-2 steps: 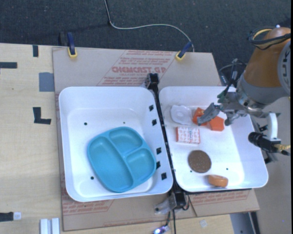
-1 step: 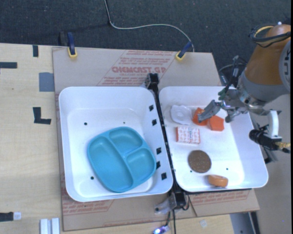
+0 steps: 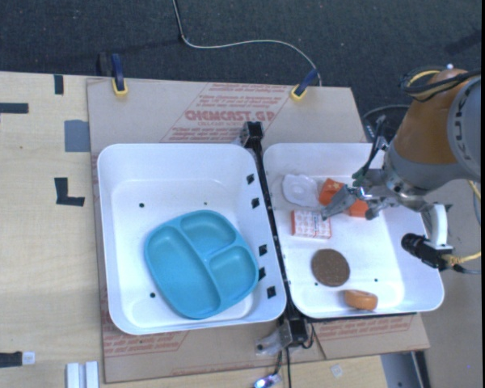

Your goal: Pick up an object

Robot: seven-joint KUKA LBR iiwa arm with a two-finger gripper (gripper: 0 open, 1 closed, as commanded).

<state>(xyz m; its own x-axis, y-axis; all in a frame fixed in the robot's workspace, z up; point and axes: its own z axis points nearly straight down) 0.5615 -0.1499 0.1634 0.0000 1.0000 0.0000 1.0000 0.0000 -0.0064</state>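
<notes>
From the overhead camera we see the gripper [image 3: 345, 203] low in the right bin [image 3: 388, 253], just beside an orange object [image 3: 331, 190] and a clear cup [image 3: 300, 189]. We cannot tell how its fingers stand. Nothing looks lifted yet; a red-patterned packet [image 3: 311, 224], brown disc [image 3: 331, 267] and orange roll [image 3: 360, 299] lie nearby. We judge the pick still to come.

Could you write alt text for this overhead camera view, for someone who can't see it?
A grey and orange robot arm reaches from the right, its gripper low over an orange object in the right bin, near a red patterned packet, brown disc and orange piece. The left bin holds a blue divided plate.
</notes>
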